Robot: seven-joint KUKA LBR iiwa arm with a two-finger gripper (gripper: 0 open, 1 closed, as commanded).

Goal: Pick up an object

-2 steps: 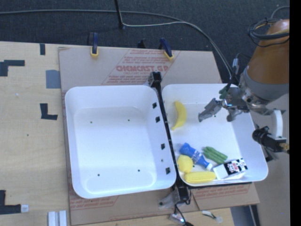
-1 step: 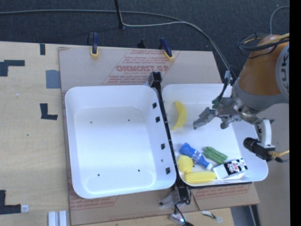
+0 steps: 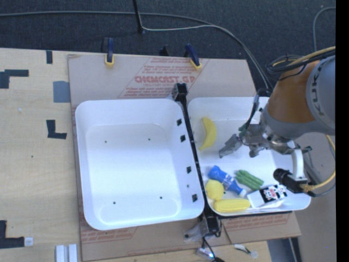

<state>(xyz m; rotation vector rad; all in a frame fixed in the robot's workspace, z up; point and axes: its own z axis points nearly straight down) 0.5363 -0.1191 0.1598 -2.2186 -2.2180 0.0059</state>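
Just left of the spread fingers [image 3: 242, 148] lies the banana [image 3: 208, 132].

Robot lab: clamped board [image 3: 158, 78], cables [image 3: 218, 29]

a brown board [image 3: 163, 75] lay under the two white bins, held at its far edge by two yellow-and-blue clamps [image 3: 109, 53] [image 3: 192, 57]. a thin cable [image 3: 180, 23] crossed the dark floor [image 3: 65, 15] behind.
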